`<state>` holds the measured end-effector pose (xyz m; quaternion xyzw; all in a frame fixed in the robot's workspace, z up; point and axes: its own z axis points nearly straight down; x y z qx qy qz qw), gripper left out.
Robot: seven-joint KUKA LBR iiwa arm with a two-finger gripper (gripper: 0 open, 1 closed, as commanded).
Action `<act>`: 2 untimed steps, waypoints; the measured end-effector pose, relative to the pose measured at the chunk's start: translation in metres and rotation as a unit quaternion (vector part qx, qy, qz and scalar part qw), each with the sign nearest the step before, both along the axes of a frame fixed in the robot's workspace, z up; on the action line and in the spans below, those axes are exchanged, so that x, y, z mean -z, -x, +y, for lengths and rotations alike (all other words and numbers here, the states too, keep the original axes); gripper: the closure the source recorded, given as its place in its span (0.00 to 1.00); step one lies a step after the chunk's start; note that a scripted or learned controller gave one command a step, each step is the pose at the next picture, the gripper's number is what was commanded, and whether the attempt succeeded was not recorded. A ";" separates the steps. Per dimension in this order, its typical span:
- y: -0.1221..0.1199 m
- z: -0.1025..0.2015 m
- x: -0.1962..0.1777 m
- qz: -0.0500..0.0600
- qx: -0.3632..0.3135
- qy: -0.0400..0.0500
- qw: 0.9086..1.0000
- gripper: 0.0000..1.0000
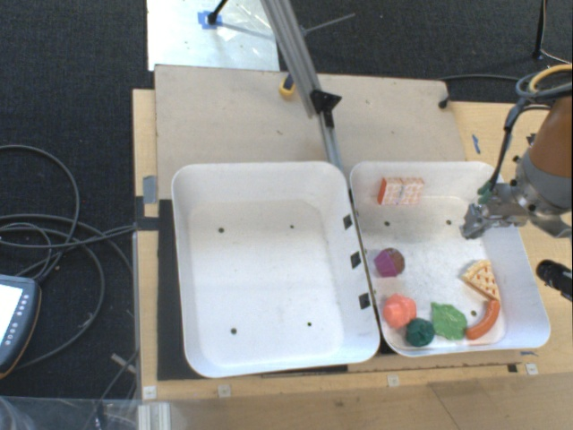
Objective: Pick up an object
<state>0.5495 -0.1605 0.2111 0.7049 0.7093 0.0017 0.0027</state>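
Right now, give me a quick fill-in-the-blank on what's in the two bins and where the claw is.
1. All the toy food lies in the ____ bin.
2. The claw hangs over the bin's ____ side, above the waffle slice.
3. The pink block lies near the bin's ____ wall.
4. The dark green ball sits between the orange ball and the ____ leafy piece.

Missing words: right; right; far; green

No legible text or labels.
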 end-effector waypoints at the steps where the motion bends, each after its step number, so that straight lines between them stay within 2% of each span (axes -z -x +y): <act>1: -0.001 0.000 0.010 0.002 0.000 0.000 1.000 1.00; 2: -0.004 0.053 -0.004 0.002 -0.002 -0.001 1.000 1.00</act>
